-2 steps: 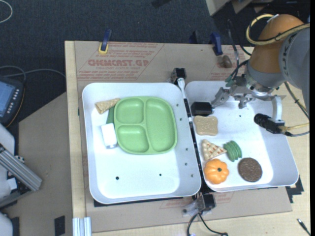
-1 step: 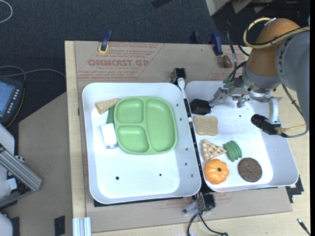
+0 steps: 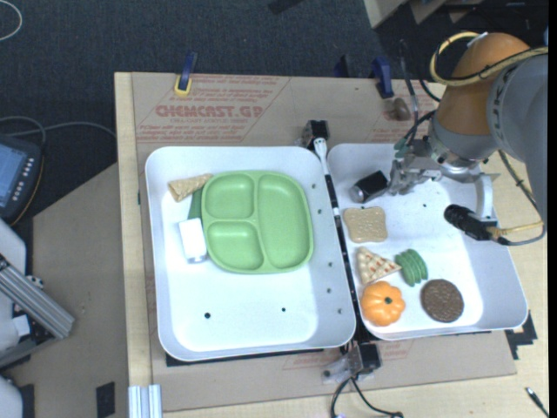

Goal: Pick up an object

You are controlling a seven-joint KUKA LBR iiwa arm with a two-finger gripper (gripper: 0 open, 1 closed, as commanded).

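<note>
The grey KUKA arm enters from the upper right of the frame, its orange band bulging above the wrist, and bends down so that the gripper hangs over the upper part of the right bin. Whether the jaws are apart or together cannot be told from this slant, and nothing is seen between them. Just left of the gripper lies a small black block, tilted, on the bin floor. Below it sits a square tan cracker with a speckled surface, then a triangular pizza slice with red spots, touching a green ridged pea pod. At the lower edge of the bin rest a glossy orange pumpkin with rounded lobes and, beside it, a flat round brown cookie with a rough face. The left bin, smooth white plastic with rounded corners, holds a light green divided tray with three compartments; a tan triangular chip lies at its upper left corner and a white rectangular block lies against its left side. Both bins stand on a worktop covered in brown printed cardboard.
</note>
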